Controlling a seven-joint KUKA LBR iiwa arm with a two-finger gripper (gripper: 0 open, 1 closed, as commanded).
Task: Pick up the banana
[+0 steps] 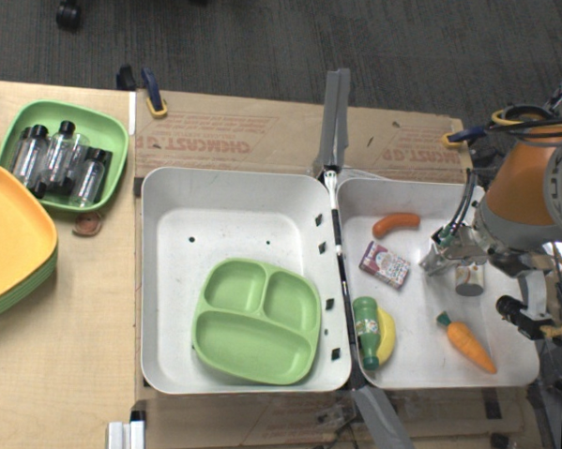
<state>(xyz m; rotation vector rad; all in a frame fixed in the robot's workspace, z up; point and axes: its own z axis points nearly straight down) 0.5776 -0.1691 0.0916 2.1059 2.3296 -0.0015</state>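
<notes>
Best to swing the pincer (446, 258) left and down toward the banana (384, 333), lying at the right bin's (499, 369) near-left corner, touching a green bottle (365, 331) that hugs the wall. Approach from the banana's open right side, straddling its width, to avoid snagging the bottle. Cannot tell how the pincer stands; nothing visibly held. Nearby: a carrot (467, 343), a sausage (396, 223), a small card box (385, 265). Left bin (166, 260) with a green divided plate (257, 321). Wooden bench (57, 376), grey carpet beyond.
</notes>
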